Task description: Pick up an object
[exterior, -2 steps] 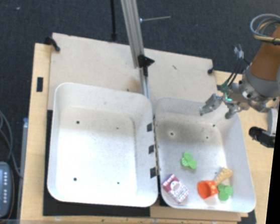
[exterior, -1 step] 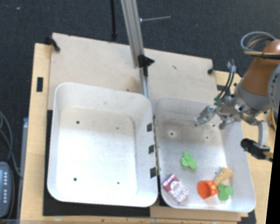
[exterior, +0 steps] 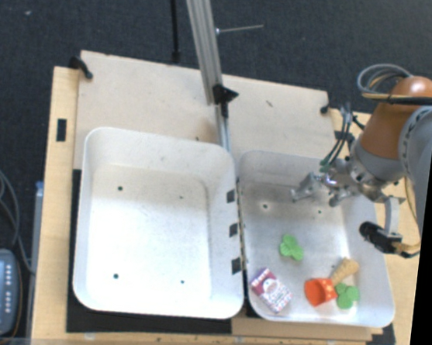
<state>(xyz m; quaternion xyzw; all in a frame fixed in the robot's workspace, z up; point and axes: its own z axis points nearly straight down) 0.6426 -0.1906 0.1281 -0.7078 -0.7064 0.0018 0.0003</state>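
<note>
The arm (exterior: 396,135) is cut off at the 3 o'clock edge, and its fingers (exterior: 319,190), hanging over the right bin's (exterior: 279,168) 12 o'clock end, are too small and blurred to tell whether they are open or closed. Both bins, the left bin (exterior: 155,223) included, sit on a pale wooden worktop (exterior: 147,97) above dark carpet (exterior: 65,1), with a metal pole (exterior: 205,38) rising at 12 o'clock. Toward the right bin's 5 o'clock corner lie a green toy (exterior: 292,247), a red-and-white packet (exterior: 271,290), an orange cup (exterior: 318,291), a tan piece (exterior: 344,269) and a green piece (exterior: 347,296).
</note>
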